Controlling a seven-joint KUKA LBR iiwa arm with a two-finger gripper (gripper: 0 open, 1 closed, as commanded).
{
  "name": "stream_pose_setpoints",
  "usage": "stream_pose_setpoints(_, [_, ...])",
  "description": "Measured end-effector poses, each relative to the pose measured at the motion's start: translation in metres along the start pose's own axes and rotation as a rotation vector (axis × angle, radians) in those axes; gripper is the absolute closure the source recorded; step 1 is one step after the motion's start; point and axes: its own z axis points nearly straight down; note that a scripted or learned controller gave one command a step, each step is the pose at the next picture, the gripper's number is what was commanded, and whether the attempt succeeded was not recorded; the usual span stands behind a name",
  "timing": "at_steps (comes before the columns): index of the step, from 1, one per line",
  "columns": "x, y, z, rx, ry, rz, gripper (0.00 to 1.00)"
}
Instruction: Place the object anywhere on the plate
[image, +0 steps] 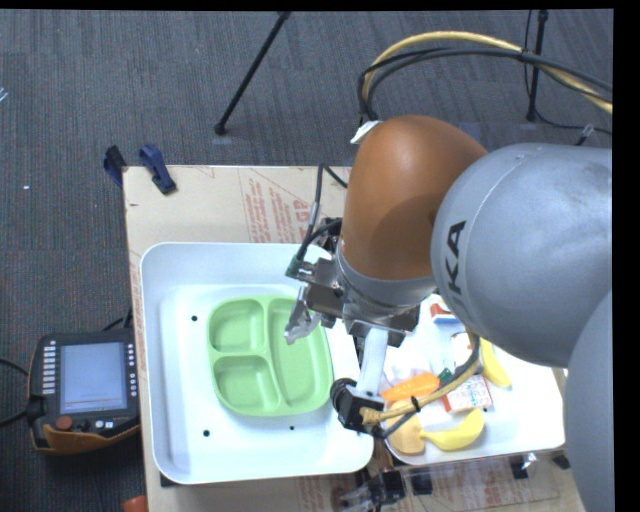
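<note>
A light green plate (268, 355) with three compartments lies in the left white bin (170, 300). My gripper (299, 326) hangs over the plate's right-hand compartment, near its upper edge, below the orange wrist band. I see no object clearly between its tips; the big arm hides much of the area behind it. Toy food lies in the right bin (530, 425): a yellow banana (455, 431), an orange carrot-like piece (411, 387), a red and white packet (467, 398) and another yellow piece (493, 366).
The arm's grey body covers most of the right bin. A teach pendant (85, 385) lies on the floor left of the bench. Blue clamps (155, 168) sit at the bench's far left corner. Cables loop above the arm.
</note>
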Motion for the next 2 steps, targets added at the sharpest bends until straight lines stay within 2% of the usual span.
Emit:
stream_pose_setpoints(1, [-0.0002,-0.0003,-0.0074,0.005,-0.005,-0.005,1.00])
stream_pose_setpoints(2, [0.0003,-0.0007,-0.0071,0.006,-0.006,-0.006,0.00])
